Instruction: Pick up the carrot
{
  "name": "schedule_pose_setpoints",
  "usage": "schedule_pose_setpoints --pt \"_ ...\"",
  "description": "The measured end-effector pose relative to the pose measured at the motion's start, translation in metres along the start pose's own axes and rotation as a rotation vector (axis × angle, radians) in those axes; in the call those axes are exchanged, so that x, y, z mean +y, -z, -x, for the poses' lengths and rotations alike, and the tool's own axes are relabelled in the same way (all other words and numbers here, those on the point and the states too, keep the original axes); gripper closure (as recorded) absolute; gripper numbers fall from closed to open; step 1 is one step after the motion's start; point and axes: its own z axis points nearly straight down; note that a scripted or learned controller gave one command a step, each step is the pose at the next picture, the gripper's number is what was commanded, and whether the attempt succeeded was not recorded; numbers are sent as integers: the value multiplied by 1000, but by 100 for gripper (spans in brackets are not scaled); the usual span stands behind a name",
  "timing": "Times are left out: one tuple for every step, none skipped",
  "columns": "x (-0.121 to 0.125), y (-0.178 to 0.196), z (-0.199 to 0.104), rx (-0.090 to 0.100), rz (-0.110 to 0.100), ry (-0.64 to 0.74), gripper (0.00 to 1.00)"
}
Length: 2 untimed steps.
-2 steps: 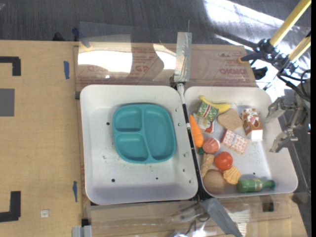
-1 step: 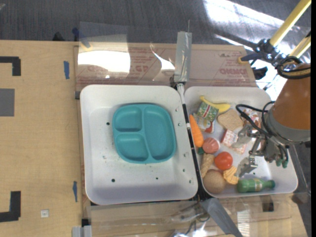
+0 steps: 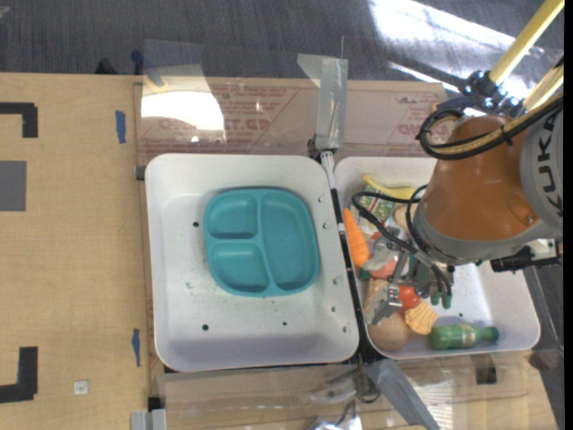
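The carrot is a small orange piece lying along the left wall of the right bin, near the divider. My gripper hangs below the orange wrist band, low over the pile of items in the middle of that bin. It is just right of and slightly nearer than the carrot. The arm's body hides much of the bin's centre and right part.
Around the gripper lie a red item, a tan round item, a green bottle and a yellow item. The left bin holds a teal divided plate.
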Motion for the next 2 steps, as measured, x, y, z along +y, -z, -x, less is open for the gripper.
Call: schedule_pose_setpoints --pt "32 0 27 -4 -3 -114 0" --pt "21 0 83 -6 -3 59 0"
